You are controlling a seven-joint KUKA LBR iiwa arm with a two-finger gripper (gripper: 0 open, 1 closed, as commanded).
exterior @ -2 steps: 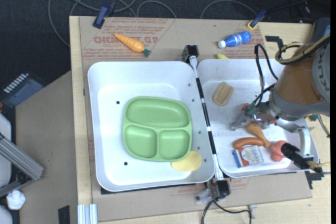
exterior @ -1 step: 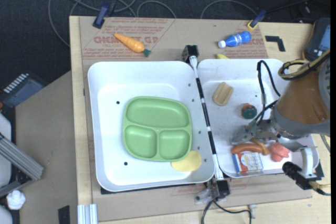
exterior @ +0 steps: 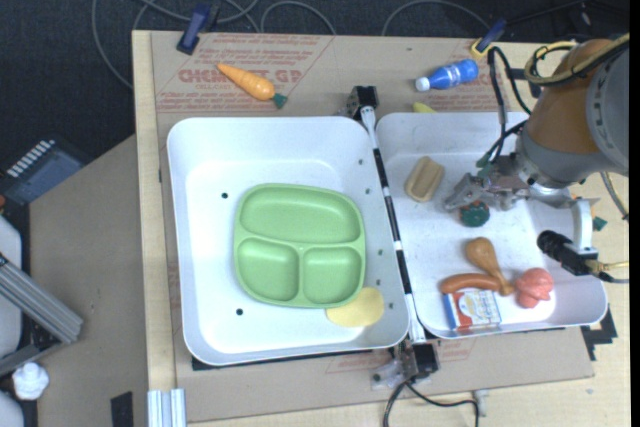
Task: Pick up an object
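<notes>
Item one, the gripper point(exterior: 478, 196): low in the right bin point(exterior: 432, 125), its metal fingers splayed toward nine o'clock — we read them as apart, with nothing between them. Item two, a small dark-green round object point(exterior: 474, 212), just at the gripper's six o'clock, touching or nearly touching the fingertips; we judge this the likeliest pick. Item three, a tan block point(exterior: 424, 179), near, at the gripper's ten o'clock. Item four, a brown drumstick-shaped toy point(exterior: 484, 256) at six o'clock, further out; beyond it an orange sausage shape point(exterior: 470, 283), a red-and-white box point(exterior: 474, 309) and a pink lump point(exterior: 535, 285). Item five, the left bin point(exterior: 200, 150), holding a green divided plate point(exterior: 298, 243) and a yellow piece point(exterior: 355, 311) — well apart from the work. Handling note: we would centre the fingers over the green object before closing, since it looks small and round and could roll or squirt aside; descend straight, close slowly, lift clear of the bin wall.
</notes>
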